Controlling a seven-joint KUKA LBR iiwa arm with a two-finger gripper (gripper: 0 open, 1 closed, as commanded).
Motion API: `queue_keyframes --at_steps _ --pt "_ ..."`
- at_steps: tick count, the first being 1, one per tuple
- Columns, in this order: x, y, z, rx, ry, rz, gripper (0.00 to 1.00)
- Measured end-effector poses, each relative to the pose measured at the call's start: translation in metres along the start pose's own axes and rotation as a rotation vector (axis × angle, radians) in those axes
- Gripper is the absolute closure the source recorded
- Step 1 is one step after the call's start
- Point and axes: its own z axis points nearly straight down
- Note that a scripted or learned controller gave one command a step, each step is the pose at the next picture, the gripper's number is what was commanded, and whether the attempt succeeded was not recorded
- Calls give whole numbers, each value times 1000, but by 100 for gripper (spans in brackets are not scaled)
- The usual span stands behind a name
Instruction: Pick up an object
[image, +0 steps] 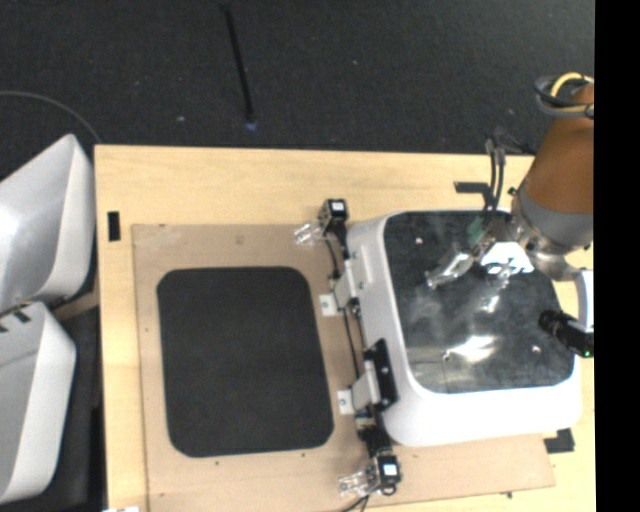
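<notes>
My gripper (462, 293) hangs over the upper middle of the right white bin (400, 400), reaching in from the right under the grey wrist with the orange band. Its two silvery fingers (447, 270) stand spread apart, open, with nothing between them. The bin's floor is dark and glossy, with pale smears of glare; a brighter pale patch (470, 350) lies below the gripper, and I cannot tell whether it is an object or a reflection. No distinct object stands out on the floor.
To the left a flat black rounded pad (245, 360) lies on a brown board. Small clamps and brackets (350, 290) line the gap between pad and bin. White curved housings (40, 230) stand at the far left edge.
</notes>
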Motion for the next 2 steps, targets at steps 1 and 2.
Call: queue_keyframes --at_steps 1,2 --pt "1 0 -3 -1 2 -1 0" --pt "-2 4 8 -9 0 -1 0"
